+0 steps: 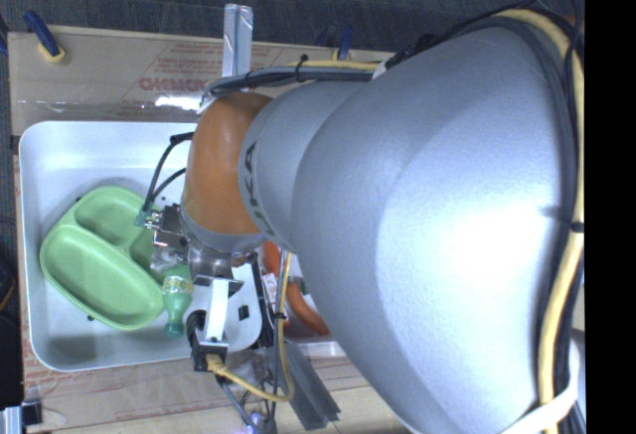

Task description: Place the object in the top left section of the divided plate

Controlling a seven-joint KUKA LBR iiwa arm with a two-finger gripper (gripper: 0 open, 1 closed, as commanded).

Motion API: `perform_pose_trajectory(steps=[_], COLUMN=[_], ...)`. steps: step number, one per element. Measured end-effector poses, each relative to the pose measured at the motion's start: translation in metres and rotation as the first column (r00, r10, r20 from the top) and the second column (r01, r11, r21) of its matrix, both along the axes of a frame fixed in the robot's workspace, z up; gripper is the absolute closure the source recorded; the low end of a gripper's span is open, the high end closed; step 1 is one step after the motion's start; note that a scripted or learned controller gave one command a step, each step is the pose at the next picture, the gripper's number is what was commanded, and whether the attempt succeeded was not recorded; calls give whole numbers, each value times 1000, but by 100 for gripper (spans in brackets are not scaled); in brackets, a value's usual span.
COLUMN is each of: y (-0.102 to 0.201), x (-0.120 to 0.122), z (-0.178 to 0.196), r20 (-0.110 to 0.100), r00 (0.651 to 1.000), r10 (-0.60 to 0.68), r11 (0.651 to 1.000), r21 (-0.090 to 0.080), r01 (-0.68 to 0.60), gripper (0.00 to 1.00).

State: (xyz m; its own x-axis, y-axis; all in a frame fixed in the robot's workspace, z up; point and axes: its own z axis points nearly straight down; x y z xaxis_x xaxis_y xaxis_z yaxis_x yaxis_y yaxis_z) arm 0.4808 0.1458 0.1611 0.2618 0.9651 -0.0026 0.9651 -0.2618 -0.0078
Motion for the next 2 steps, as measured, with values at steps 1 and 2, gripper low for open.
perform_pose_trajectory(steps=[1,2], y=[26,21], x=[-5,9], z=[52,62], r20=[5,4], r00=[963,974], r10=[-268,-226], r11=[963,974], r21=[-1,-1], r01=[268,226], gripper=[100,100])
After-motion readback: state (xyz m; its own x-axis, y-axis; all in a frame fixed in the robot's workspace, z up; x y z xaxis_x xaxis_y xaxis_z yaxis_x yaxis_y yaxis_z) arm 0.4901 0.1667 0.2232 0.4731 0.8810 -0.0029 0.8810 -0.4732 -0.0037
